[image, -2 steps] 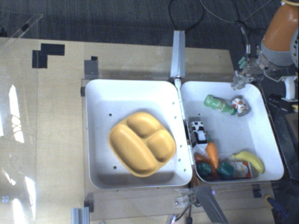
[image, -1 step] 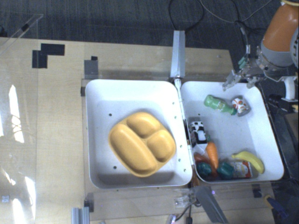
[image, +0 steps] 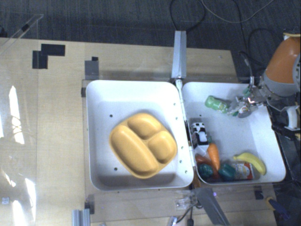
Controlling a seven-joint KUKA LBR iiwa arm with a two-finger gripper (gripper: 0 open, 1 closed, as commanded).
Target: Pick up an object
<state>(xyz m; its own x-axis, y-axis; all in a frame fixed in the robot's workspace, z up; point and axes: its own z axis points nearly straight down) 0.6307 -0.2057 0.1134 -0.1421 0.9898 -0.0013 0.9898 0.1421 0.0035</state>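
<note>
In the right bin [image: 263,135] a green object [image: 216,103] lies near the back wall. My gripper [image: 242,106] hangs low just to the right of it, close to its right end, and whether they touch is unclear. The grey arm with its orange band [image: 283,65] comes in from the right edge. Along the bin's front lie a yellow banana [image: 251,161], an orange carrot [image: 214,155], a teal item [image: 228,171] and a red item [image: 205,166]. A black and white object [image: 200,133] rests against the left wall.
The left bin [image: 101,126] holds a large yellow divided plate [image: 143,144]. A metal post [image: 179,55] stands behind the wall between the bins. Black cables [image: 221,8] run over the floor at the back.
</note>
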